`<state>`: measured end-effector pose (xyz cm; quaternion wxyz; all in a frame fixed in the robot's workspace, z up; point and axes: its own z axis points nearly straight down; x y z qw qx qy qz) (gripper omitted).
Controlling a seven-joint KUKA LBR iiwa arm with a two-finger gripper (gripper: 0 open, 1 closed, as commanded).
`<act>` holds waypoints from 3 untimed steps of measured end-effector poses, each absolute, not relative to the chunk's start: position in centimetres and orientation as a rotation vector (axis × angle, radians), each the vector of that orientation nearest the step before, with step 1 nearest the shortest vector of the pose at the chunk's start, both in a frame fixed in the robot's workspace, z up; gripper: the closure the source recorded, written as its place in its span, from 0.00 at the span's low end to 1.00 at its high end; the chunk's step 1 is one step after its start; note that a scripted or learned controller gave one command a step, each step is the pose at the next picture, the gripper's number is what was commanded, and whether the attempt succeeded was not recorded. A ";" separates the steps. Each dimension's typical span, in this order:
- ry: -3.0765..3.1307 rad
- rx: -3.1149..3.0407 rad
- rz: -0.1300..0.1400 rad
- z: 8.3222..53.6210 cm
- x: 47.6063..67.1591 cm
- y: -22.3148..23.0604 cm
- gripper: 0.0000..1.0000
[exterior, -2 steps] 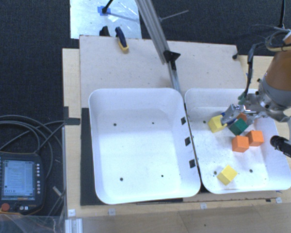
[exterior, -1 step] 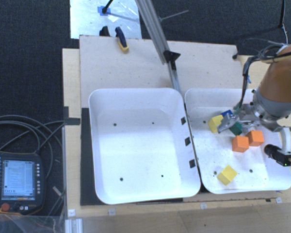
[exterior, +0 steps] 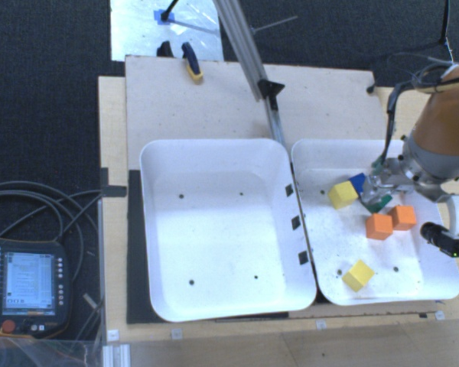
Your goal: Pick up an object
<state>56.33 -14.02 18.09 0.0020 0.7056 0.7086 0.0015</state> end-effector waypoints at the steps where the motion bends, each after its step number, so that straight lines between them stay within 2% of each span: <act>1: 2.219 2.214 0.005 22.9 56.4 -14.9 1.00; 2: 2.224 2.218 -0.001 20.4 56.4 -14.9 1.00; 3: 2.233 2.208 0.006 21.6 57.4 -8.8 1.00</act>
